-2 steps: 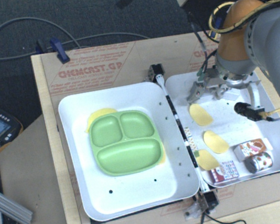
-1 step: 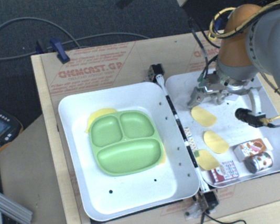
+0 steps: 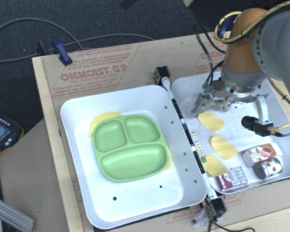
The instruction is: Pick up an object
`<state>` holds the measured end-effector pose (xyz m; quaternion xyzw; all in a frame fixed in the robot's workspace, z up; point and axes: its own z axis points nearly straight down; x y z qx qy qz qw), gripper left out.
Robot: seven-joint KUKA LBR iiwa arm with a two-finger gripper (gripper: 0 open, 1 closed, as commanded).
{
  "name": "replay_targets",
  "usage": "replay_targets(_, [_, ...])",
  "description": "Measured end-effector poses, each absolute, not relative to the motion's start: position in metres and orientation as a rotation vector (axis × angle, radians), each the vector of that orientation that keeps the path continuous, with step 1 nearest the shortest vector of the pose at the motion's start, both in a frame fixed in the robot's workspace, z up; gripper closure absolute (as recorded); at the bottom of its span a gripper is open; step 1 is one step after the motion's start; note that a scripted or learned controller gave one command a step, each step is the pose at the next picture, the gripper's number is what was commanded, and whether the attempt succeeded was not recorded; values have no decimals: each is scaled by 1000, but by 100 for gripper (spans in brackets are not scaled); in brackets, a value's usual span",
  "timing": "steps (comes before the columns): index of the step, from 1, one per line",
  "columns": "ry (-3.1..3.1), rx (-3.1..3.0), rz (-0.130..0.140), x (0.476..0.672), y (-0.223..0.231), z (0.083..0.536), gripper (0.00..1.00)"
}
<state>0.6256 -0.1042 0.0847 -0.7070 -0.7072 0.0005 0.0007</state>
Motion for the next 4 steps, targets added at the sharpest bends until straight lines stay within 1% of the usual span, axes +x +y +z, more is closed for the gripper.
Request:
replay_targets(1, [-2220, -2221, 2, 612, -104, 85, 0])
replay_targets(2, [-2220, -2219, 1, 610, -95, 85, 0])
replay_targets(3, [-2221, -2221, -2, 611, -95, 95, 100])
replay_targets(4, [-2221, -2221, -2, 610, -95, 95, 0])
